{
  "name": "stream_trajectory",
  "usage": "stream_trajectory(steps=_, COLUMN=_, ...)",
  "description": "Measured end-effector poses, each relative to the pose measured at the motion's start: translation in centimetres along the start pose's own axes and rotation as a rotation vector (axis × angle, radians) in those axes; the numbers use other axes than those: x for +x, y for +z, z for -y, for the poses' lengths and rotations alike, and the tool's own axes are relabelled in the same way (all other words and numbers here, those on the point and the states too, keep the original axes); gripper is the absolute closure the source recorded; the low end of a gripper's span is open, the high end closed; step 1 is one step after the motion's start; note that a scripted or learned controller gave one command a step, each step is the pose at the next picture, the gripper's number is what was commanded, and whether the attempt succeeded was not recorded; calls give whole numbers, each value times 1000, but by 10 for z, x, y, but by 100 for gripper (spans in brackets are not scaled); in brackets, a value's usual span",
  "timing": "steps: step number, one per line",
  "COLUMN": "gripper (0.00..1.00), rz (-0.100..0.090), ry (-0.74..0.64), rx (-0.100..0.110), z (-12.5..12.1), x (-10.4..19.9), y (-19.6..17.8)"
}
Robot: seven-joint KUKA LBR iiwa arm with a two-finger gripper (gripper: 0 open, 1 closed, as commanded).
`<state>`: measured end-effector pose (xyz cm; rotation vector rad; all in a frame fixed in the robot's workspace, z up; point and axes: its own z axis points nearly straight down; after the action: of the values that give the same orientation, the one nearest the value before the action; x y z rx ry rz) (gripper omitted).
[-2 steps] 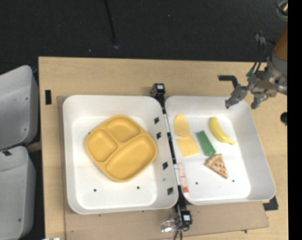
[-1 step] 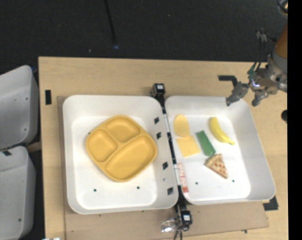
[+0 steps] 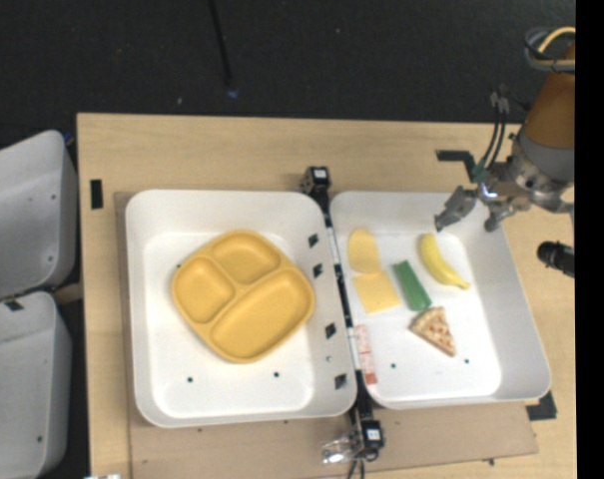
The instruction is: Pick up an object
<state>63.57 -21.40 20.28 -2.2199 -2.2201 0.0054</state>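
The right bin (image 3: 481,377) holds a yellow banana (image 3: 441,260), a green block (image 3: 412,283), a pizza slice (image 3: 434,329), a pale yellow flat square (image 3: 375,291) and a yellow oval piece (image 3: 363,249). My gripper (image 3: 469,221) hovers over the bin's far right corner, just above and to the right of the banana. Its fingers are spread open with nothing between them.
The left bin (image 3: 152,367) holds a yellow divided plate (image 3: 244,294). Small black clamps (image 3: 315,179) sit along the seam between the bins. Bare wooden bench (image 3: 282,148) surrounds both bins.
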Motion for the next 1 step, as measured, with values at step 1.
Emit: stream_trajectory(steps=1, gripper=0, rz=1, ry=2, rx=-2, z=8, x=0, y=46)
